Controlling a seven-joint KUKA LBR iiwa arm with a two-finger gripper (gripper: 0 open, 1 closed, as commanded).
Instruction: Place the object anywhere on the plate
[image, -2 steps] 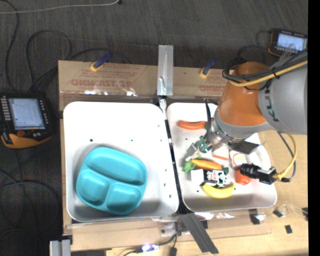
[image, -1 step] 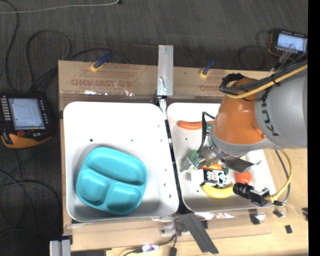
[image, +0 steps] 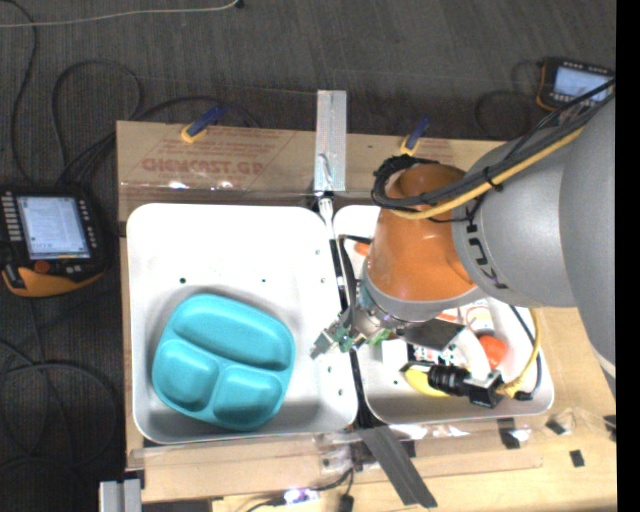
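On the bench below my camera sit two shallow white bins, side by side, on a sheet of brown cardboard (image: 220, 160). I look down on them at a slant.

Lying in the left bin (image: 200, 235), toward its near side, is a turquoise plate (image: 222, 360) with three compartments, one long and two smaller. Nothing rests on it that I can see.

Reaching in from my right is the arm (image: 560, 215), grey and bulky, with its orange band (image: 420, 240) hanging over the right bin (image: 535, 400). It covers most of that bin. A bundle of black and yellow cables (image: 500, 165) runs along the arm's upper side.

Below the orange band, the gripper (image: 345, 340) sits right over the divider where the two bins meet. I see a small greenish part and some metal there, but the arm hides too much for me to judge how it is set, or whether it carries anything.

Near the arm's lower edge, in the right bin, lies a jumble of small objects: something yellow (image: 420, 382), something orange-red (image: 492, 347), and a white piece with red print (image: 440, 352). Which of them is the one meant for the plate I cannot say, and all of them lie in the right bin, well apart from the plate.

Left of the bench, on the dark carpet (image: 300, 50), rests a handheld control tablet (image: 48, 240) with a lit screen. A second one (image: 575, 82) shows at the top right.
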